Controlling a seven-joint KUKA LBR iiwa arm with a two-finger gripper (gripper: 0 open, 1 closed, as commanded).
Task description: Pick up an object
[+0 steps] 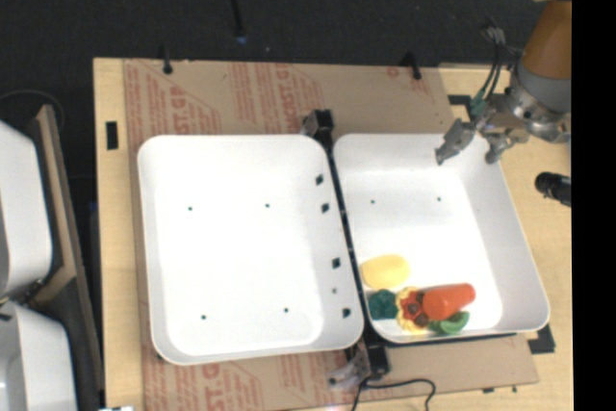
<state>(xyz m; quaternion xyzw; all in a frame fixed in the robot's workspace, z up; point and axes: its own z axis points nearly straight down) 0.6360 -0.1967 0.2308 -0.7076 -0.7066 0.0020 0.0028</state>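
Camera view: gripper (473, 145) above the right bin's (500, 236) far corner.
Its fingers are spread apart, holding nothing. A yellow object (384, 269), teal object (383, 304) and orange-red carrot-like toy (445, 300) cluster at the bin's near edge, well apart from the gripper.

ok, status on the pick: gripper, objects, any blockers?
Gripper open, nothing between its fingers, over right white bin's far edge. Yellow rounded object, orange-red cylinder, teal lump clustered at near edge. Path unobstructed.
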